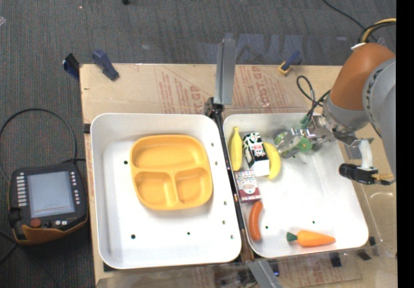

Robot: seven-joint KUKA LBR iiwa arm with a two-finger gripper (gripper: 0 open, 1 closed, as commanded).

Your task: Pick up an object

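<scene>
White plastic forms both bins on the surface; we find the left bin [110,215] holding a yellow divided tray [172,171] and the right bin [323,209] holding every loose item. The gripper [304,140] hangs low near that bin's far edge, over a small green and grey object [289,140] that we cannot identify. Whether it is clenched or released we cannot tell. No item is seen grasped, so we judge the pick not yet made. Just to the gripper's left lie a banana [274,160], a black-and-white carton [255,151] and a second banana [236,149], their long axes running front to back. A red box [246,184], a sausage [256,221] and a carrot [311,238] lie further forward, well apart from the gripper. The green object is nearest.
</scene>
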